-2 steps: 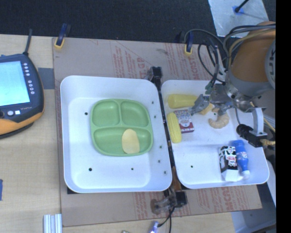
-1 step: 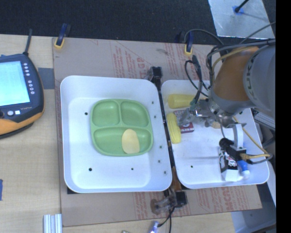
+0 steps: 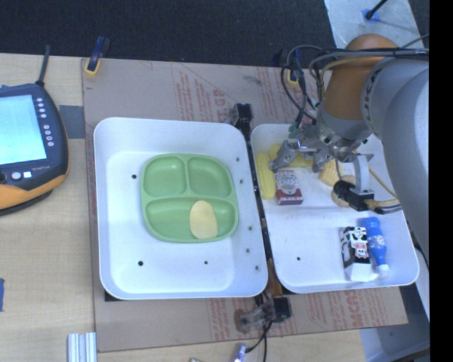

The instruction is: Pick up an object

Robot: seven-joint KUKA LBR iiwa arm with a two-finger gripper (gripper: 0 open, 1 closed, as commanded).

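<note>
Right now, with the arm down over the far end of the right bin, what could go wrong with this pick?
The gripper sits among close-packed things, the red and white box and a yellow piece beside it, so it may shove them apart or catch nothing. The yellow piece lies at the edge of the right bin, whose wall the gripper might strike.
</note>
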